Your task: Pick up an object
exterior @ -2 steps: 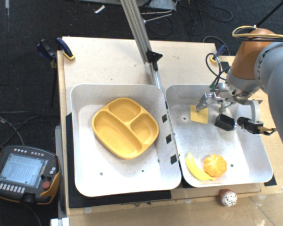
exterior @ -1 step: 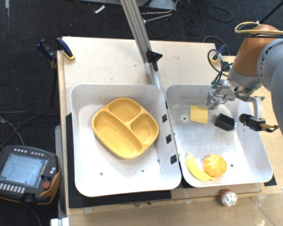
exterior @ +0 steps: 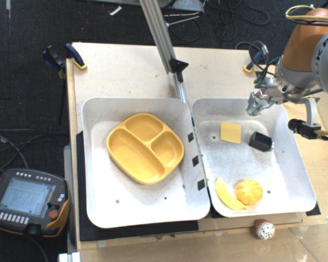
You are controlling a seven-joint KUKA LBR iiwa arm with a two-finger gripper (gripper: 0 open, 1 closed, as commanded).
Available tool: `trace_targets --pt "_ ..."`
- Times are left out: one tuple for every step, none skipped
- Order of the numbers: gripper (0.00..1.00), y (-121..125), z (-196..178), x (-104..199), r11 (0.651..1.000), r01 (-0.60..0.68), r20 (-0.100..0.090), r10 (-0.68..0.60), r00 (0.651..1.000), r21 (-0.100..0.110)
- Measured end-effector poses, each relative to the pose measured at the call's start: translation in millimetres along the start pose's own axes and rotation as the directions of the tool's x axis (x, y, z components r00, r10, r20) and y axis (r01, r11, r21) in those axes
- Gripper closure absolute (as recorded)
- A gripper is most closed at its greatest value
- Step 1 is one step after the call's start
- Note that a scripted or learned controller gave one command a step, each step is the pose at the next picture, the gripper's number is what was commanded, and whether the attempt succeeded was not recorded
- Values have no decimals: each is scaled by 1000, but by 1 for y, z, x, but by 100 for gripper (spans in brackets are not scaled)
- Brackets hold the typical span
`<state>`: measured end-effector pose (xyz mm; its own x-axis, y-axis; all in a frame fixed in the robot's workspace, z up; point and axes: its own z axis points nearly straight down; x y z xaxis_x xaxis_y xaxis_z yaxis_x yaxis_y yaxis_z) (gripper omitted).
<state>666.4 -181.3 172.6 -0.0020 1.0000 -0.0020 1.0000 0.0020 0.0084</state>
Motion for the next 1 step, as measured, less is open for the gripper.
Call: trace_targets --pt "100 -5 -61 2 1000 0 0 0 1000 0"
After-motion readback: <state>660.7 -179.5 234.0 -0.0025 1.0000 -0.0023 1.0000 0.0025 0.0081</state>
